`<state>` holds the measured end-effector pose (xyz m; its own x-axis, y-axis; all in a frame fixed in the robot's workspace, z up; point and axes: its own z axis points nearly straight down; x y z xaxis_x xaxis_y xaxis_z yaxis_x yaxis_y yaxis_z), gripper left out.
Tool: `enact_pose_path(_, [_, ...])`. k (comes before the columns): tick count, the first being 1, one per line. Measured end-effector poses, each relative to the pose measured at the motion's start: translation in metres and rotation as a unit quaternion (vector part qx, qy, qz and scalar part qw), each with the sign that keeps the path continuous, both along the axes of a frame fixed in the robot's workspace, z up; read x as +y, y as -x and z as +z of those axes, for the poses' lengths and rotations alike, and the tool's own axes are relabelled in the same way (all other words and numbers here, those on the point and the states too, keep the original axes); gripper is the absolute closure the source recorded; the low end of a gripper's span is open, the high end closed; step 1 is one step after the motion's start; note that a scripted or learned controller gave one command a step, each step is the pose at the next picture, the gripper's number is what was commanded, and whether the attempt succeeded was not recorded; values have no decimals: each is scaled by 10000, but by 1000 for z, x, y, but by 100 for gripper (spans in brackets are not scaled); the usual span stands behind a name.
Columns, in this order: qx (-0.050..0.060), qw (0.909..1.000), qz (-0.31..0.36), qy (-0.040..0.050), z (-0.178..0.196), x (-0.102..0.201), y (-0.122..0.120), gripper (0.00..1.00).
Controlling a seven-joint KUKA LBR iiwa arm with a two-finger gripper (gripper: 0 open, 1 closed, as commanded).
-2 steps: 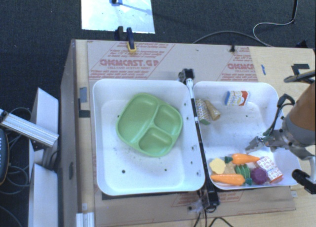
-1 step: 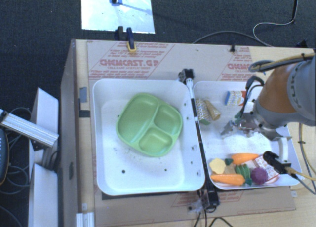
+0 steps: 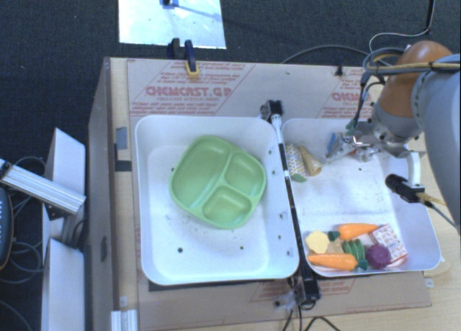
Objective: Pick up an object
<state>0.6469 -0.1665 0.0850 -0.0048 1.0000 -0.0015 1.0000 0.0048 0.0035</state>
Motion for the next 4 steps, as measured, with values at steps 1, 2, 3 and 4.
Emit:
enact_pose_path(1, [57, 10000, 0, -14, 0, -39, -21, 0])
enact_pose_path(2, [58, 10000, 26, -1, 11, -40, -21, 100])
enact_pose_path(3, [52, 10000, 28, 1, 11, -39, -21, 0])
enact_pose_path(4, [11, 10000, -11, -7, 0, -12, 20, 0])
